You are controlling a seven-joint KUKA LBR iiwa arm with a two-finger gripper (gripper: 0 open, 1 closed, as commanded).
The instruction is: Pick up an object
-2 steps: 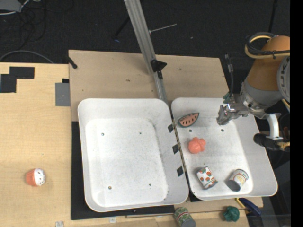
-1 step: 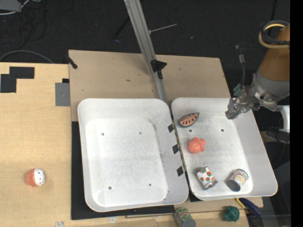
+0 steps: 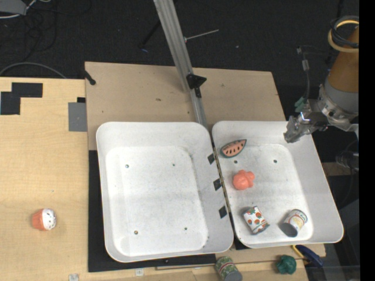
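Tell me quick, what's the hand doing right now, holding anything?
Hand: cannot tell its state; it sits over the right bin's far corner, apart from the objects.

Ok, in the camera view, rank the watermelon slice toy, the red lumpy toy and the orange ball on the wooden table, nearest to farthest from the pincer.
From the pincer:
1. Watermelon slice toy, right bin's upper left.
2. Red lumpy toy, right bin's middle.
3. Orange ball with a white face, far left on the wooden table.

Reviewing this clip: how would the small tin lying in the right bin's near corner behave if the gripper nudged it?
The tin lies on its side, so it would probably roll. It looks rigid and light. The bin wall beside it may stop it.
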